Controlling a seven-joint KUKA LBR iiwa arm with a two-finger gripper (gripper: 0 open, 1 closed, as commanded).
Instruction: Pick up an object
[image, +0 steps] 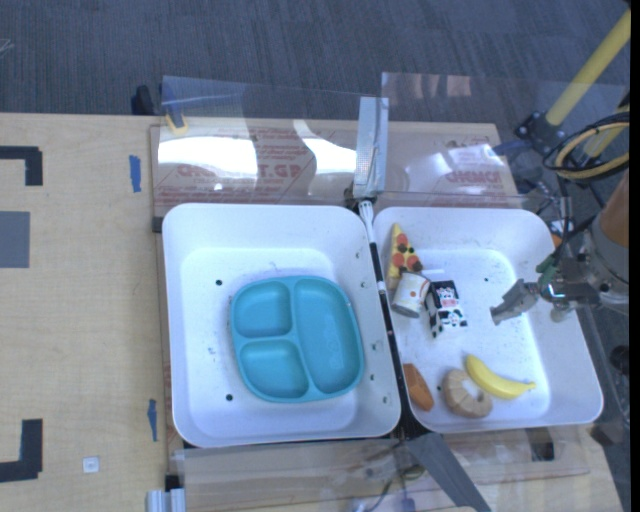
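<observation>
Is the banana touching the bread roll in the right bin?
Touching. The camera view shows the banana lying against the bread roll's upper right edge, no white bin floor between them.

We see a turquoise divided plate (296, 338) in a white bin (190, 250), a yellow banana (497, 380), a black-and-white cow-patterned carton (446, 307), an orange-brown piece (419, 388) and a tan bun (467, 393).

right bin (575, 385) bare along far wall, toys crowd near-left, banana (497, 379) nearest end effector (517, 301)
</observation>
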